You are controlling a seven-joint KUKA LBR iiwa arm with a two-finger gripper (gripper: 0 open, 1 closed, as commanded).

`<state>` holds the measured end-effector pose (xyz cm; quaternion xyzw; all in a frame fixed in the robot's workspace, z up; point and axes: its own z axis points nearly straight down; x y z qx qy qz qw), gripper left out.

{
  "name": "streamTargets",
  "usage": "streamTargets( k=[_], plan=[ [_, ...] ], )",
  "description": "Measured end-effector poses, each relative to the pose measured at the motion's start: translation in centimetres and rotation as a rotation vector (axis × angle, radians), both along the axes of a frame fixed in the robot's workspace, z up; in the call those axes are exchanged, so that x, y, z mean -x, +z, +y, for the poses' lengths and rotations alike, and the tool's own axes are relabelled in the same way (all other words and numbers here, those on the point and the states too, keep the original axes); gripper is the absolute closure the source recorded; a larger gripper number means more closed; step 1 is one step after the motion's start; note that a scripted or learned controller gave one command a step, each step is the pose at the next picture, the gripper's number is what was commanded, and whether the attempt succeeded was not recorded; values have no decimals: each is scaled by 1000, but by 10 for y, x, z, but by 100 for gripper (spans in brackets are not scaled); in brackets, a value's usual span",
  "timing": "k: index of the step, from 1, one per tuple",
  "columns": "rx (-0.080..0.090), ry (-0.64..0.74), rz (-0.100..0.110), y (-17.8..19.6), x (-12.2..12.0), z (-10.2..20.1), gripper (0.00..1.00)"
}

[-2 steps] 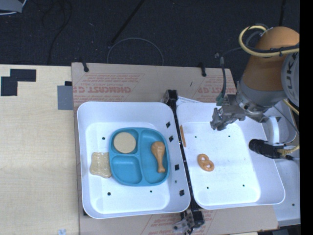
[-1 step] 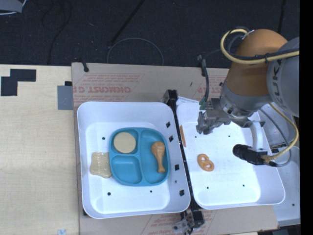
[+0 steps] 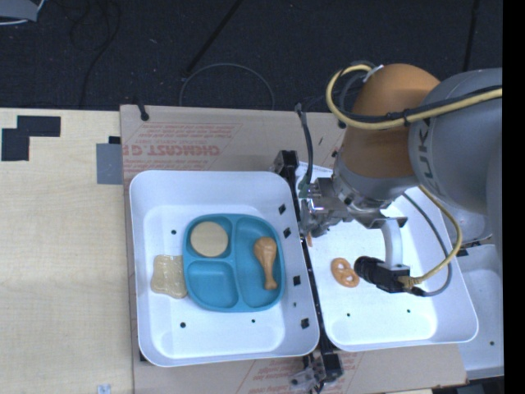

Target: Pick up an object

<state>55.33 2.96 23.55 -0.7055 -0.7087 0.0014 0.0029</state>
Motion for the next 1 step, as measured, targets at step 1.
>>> streamTargets(
  k=[1],
  plan=[
    [0, 0, -1, -2, 4, 48, 100]
  ],
)
